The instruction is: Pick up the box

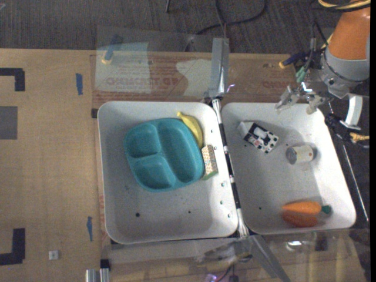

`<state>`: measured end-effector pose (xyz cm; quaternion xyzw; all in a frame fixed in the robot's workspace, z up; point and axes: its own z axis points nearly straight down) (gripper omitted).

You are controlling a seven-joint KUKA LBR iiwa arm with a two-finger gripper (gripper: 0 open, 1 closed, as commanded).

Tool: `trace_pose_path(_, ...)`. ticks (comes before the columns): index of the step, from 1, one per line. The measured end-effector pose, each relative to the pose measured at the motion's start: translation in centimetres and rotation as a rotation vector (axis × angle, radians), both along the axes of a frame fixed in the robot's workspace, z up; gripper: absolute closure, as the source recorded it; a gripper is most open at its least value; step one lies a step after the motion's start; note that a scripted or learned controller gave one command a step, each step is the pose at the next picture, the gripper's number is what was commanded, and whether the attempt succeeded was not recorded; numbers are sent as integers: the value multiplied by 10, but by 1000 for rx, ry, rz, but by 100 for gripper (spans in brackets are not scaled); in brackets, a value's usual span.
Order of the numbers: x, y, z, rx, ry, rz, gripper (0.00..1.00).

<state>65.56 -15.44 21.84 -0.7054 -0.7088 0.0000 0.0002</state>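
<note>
Two shallow white plastic bins sit side by side on a tan wooden table [47, 175], filling the middle of the frame. In the left bin [117, 216], a teal plastic divided plate [163, 154] lies toward the upper middle, with a yellow banana [192, 126] tucked against its upper right edge and a small pale patterned rectangular block [210, 160] touching its right edge, close to the bin's right wall. In the right bin [264, 210], the task's thing, a small white box with black and coloured printing [259, 136], lies tilted in the upper left part, apart from the other items. To its right, near the bin's centre right, rests a small grey cylindrical can [299, 154] on its side. An orange plastic carrot with a green tip [304, 212] lies in the lower right corner. The grey arm with its orange band [351, 34] enters at the upper right of the frame, and its pincer [301, 98] hangs over the upper rim of the right bin, well apart from the box; its fingers look spread and hold nothing.
</note>
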Motion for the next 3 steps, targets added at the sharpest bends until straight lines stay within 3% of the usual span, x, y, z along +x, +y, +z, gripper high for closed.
trace_pose_path(1, -12, 33, -98, -7, -37, 65, 0)
trace_pose_path(2, -22, -18, -106, 0, -53, -1, 0)
trace_pose_path(3, -21, -19, -94, -2, -59, -3, 100)
